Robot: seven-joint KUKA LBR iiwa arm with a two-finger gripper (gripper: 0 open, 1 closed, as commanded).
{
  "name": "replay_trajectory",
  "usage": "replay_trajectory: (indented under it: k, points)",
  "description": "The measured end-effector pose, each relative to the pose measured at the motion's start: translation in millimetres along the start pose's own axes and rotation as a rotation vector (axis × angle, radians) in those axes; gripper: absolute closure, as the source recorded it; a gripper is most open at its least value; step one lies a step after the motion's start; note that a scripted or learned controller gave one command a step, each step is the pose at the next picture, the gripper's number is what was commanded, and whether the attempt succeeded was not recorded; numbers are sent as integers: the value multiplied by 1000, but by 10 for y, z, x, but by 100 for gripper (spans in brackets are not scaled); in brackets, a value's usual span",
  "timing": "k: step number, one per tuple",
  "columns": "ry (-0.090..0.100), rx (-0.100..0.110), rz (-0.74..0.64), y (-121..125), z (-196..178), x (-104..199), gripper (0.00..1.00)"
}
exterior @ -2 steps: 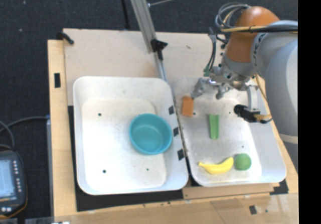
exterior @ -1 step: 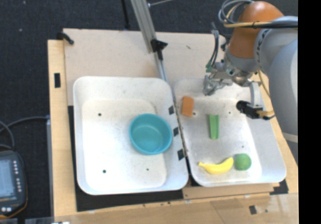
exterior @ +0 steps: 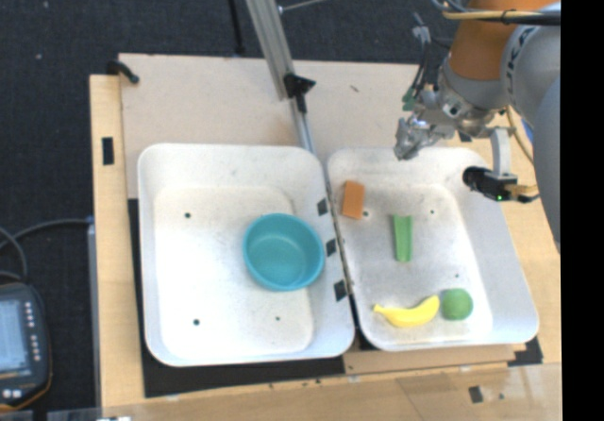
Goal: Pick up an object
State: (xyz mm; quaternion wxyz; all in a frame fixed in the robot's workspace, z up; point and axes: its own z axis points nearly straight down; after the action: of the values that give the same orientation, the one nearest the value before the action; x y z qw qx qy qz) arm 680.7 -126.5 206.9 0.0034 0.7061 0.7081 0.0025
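1. Hovering at the back edge of the right bin (exterior: 491,249), the gripper (exterior: 408,147) is pointing down at the rim; nothing is showing between its tips, and whether it is released or clenched I cannot tell from this height.
2. Lying nearest is the orange block (exterior: 353,199), sitting toward the camera and to the view's left of the gripper, close to the wall shared with the left bin (exterior: 179,249).
3. Sitting a little farther forward, almost straight below the gripper in the view, is the green stick (exterior: 403,238), its long axis running front to back.
4. Resting well apart at the front of the bin are the banana (exterior: 408,313) and the green ball (exterior: 457,304), side by side.
5. Judging from this, the arm is needing a short move forward and leftward, then a descent, to reach the block.
6. Occupying the left bin is a blue bowl (exterior: 283,252), the farthest candidate.
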Motion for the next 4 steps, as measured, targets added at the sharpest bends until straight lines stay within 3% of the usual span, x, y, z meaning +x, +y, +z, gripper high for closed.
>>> replay_trajectory:
  k: [1, 2, 4]
  points:
    - [-1, -1, -1, 14, -660, -7, 100]
    - [-1, 6, -2, 19, -637, -20, 100]
    - [3, 8, -4, -366, -725, 997, 100]
